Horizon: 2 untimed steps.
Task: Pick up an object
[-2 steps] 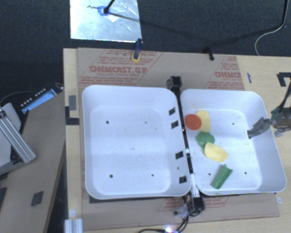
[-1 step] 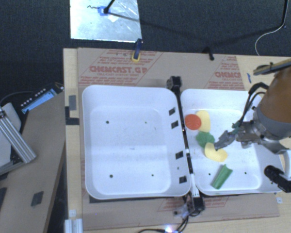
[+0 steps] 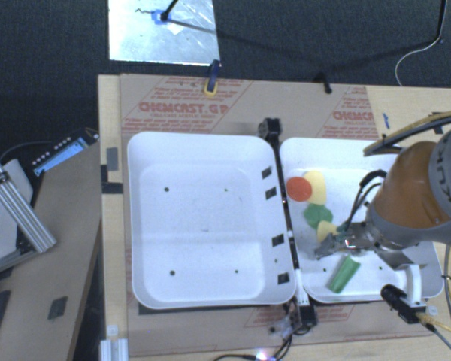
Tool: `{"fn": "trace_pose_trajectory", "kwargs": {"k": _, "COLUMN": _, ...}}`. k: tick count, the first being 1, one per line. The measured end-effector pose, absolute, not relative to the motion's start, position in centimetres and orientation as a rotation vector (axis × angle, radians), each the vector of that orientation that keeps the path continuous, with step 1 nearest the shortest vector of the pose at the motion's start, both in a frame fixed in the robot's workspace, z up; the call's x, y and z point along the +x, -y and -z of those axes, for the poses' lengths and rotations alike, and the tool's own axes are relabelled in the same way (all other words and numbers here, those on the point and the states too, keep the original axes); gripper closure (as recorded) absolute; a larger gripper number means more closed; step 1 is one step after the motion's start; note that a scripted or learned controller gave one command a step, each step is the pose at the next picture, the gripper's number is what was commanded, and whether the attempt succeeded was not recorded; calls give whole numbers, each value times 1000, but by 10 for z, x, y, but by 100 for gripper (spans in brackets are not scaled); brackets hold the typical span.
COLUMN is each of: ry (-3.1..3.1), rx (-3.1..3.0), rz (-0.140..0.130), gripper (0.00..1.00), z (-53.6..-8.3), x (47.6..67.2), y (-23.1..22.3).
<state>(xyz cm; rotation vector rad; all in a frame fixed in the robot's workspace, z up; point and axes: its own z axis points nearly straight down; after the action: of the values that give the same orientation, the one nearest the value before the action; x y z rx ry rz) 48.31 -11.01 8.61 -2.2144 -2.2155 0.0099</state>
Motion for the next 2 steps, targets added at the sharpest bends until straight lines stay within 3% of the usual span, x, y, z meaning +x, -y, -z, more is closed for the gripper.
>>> {"fn": "trace_pose_trajectory", "kwargs": {"k": 2, "ry": 2233, "rx": -2218, "rz": 7, "gripper": 0, "z": -85, "x": 599, "y": 91}}
